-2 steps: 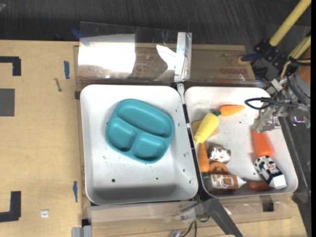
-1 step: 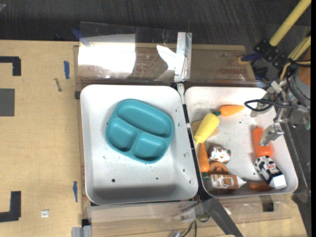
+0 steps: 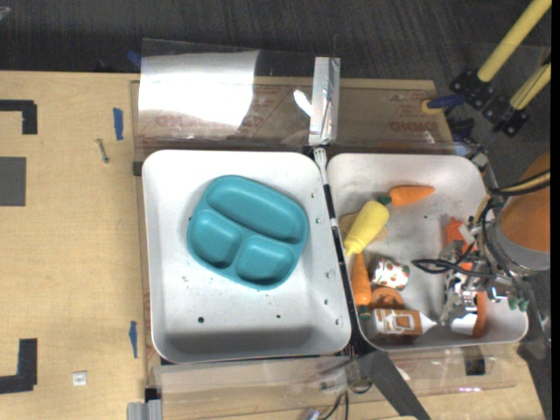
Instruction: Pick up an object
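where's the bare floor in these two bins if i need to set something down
Left bin: bare floor runs around the teal tray, widest along the near edge. Right bin: a bare patch mid-floor between the yellow bottle and the gripper. It is crowded along that bin's left wall and near-right corner.

The wooden bench [image 3: 70,261] bears 2 shallow white bins side by side. The left bin [image 3: 166,309] touches the right bin [image 3: 420,169].
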